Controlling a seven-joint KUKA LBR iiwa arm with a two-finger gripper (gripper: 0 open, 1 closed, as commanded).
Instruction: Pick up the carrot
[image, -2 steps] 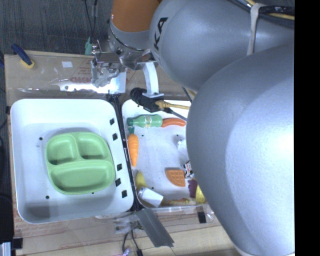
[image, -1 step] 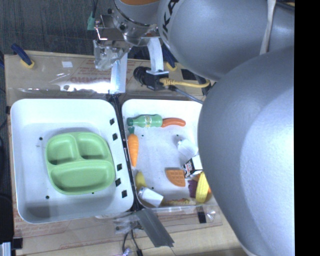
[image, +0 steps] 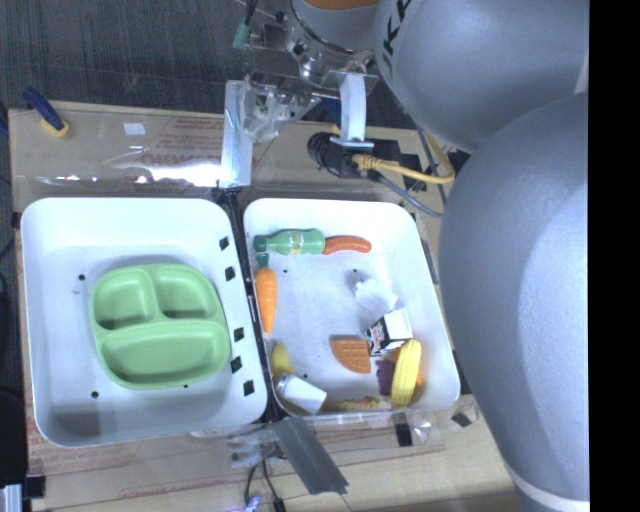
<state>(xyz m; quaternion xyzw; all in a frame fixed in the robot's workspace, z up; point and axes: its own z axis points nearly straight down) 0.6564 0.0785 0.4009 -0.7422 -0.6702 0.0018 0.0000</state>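
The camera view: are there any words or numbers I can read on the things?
Big grey robot arm: dark letters at the top edge, cut off, not readable.
Small black and white carton in the right white bin: print too small to read.
Bench behind the bins: faint reddish print, too blurred to read.

Bright, even light from above. Glare whitens the bins and clear sheet. The arm looms soft, shadows faint.
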